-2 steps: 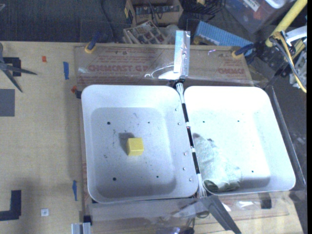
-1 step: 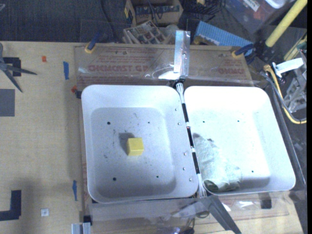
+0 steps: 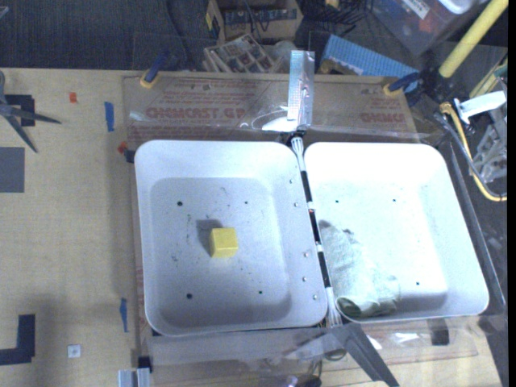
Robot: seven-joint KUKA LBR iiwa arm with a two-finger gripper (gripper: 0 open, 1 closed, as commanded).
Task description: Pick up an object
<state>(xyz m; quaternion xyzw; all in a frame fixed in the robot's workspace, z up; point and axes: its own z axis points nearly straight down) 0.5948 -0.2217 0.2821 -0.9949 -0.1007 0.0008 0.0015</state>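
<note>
Two shallow white plastic bins sit side by side on the wooden bench, their inner rims touching along a seam that runs from twelve o'clock to six o'clock through the middle of the view. The left bin (image 3: pixel 153 168) carries a small yellow cube-shaped block (image 3: pixel 224 242). It rests flat on the bin floor, just toward six o'clock of the floor's centre and well apart from every wall. That open position suits a pick from above, since fingers could likely close on either pair of faces without striking the sloped sides.

The right bin (image 3: pixel 419 176) holds a rolled white cloth or towel (image 3: pixel 355 272). It lies along the bin's nine-o'clock wall, stretching from near the floor's centre down to the seven-o'clock corner, where its rolled end presses against the rim. Being soft and crowded against the wall, it looks like the harder thing to grasp cleanly; fingers would have little room on the seam side.

The state of the gripper cannot be told from this view, so nothing can be said about whether the tool is open, closed or holding anything. Both objects lie in their bins, so the pick appears not yet made.

Beyond the bins at twelve o'clock, a clear plastic sheet with red lettering (image 3: pixel 266 107) lies flat on the bench, apparently as a guard or backing.
</note>
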